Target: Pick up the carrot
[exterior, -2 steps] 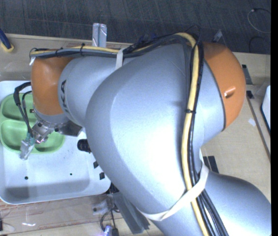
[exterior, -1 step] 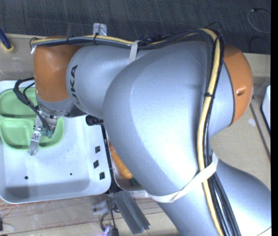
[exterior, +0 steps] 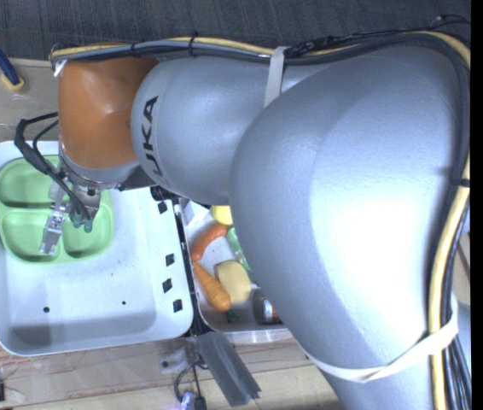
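A dark floor surrounds the wooden bench (exterior: pixel 96 374), which carries 2 shallow white bins. The grey arm (exterior: pixel 327 195) covers most of the right bin (exterior: pixel 224 325); its gripper (exterior: pixel 69 216) hangs over a green divided tray (exterior: pixel 20 229) in the left bin (exterior: pixel 79 314), fingers slightly apart, holding nothing. The small orange toy carrot (exterior: pixel 212 287) lies in the right bin beside a yellow block (exterior: pixel 235 280). It looks light, stiff and smooth, so I'd grip its thicker middle. The arm hides the bin's far part.

Arm (exterior: pixel 327 195) seen in grey, orange band (exterior: pixel 96 114) above wrist. Both bins (exterior: pixel 79 314) white. Divided tray (exterior: pixel 28 220) pale green. Carrot (exterior: pixel 212 287) orange; second orange piece (exterior: pixel 207 239) beside it. Pale yellow item (exterior: pixel 235 280) noted. Bench (exterior: pixel 96 370) light wood. Blue-and-yellow object (exterior: pixel 7 68) at corner.
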`<state>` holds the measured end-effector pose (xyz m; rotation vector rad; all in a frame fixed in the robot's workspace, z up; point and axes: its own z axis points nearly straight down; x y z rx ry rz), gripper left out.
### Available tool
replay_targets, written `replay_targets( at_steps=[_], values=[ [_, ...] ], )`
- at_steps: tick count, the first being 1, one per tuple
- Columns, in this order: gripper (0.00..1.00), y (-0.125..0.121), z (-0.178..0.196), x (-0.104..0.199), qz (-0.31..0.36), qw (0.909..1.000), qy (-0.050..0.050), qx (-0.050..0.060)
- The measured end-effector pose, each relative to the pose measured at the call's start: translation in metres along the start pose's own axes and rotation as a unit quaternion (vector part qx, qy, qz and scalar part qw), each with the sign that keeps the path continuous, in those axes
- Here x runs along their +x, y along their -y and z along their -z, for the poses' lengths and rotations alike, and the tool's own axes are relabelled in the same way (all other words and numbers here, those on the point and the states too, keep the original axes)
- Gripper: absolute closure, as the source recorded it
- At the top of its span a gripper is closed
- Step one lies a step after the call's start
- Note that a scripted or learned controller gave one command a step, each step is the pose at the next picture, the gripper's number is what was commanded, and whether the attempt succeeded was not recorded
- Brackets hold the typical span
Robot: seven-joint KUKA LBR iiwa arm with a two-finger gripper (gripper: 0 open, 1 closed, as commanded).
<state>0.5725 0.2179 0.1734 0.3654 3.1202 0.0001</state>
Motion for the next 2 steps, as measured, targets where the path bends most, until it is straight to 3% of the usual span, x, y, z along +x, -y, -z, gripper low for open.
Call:
replay_targets(
  at_steps=[1,2],
  values=[
    [0.0,0.033,-0.08,0.072,0.134,0.991,0.002,-0.001],
    [0.0,0.012,-0.081,0.054,0.181,0.9834,0.001,0.0]
  ],
)
